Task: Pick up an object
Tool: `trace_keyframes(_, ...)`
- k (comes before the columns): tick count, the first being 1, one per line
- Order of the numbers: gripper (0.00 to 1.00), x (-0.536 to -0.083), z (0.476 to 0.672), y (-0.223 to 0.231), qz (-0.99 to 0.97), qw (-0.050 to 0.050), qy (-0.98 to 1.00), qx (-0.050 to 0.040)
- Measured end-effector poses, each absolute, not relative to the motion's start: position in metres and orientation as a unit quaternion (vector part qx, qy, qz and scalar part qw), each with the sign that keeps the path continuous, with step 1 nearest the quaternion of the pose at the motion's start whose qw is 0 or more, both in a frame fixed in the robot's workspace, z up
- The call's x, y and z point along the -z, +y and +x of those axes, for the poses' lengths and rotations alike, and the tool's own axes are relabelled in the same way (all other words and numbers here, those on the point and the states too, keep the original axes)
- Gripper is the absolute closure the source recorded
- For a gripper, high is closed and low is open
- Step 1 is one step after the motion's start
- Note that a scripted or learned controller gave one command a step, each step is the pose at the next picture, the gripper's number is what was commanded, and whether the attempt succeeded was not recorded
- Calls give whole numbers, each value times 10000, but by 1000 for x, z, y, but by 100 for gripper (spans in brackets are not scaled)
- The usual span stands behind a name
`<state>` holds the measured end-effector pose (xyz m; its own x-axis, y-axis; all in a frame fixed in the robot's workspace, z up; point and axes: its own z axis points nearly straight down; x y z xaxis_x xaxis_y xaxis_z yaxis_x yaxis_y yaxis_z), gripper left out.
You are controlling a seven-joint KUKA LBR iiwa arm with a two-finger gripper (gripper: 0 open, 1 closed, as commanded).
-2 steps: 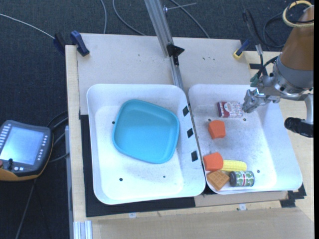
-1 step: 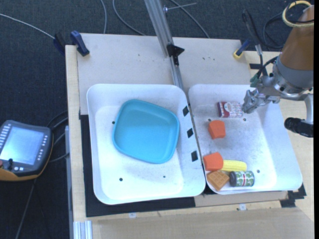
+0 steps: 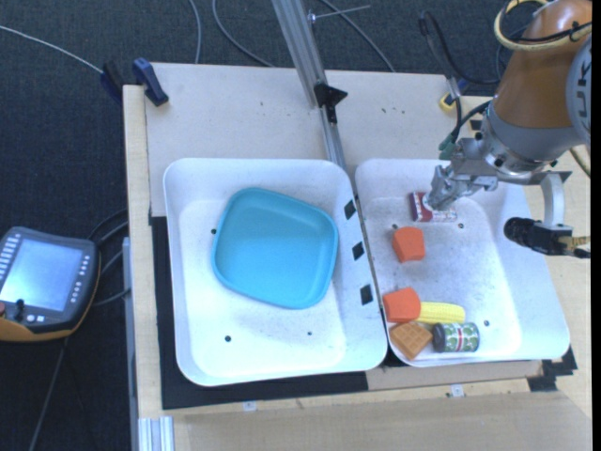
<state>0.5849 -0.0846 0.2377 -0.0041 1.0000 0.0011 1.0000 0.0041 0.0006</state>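
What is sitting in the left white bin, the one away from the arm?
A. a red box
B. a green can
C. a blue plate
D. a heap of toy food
C. A light blue plate with rounded corners lies alone in the left bin, while the toy food pieces and the small can are all in the right bin, where the gripper hangs.

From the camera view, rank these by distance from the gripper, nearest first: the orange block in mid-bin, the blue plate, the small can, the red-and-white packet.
1. Red-and-white packet, right bin, directly at the gripper.
2. Orange block, just below it, mid-bin.
3. Small can, right bin's near edge.
4. Blue plate, in the left bin.
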Motion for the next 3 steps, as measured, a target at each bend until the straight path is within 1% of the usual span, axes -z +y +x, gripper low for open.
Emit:
trace_keyframes(2,100,-229,591,31,-7054,5,-7088,5)
trace_keyframes(3,100,-221,582,86,-7054,7,-7088,3)
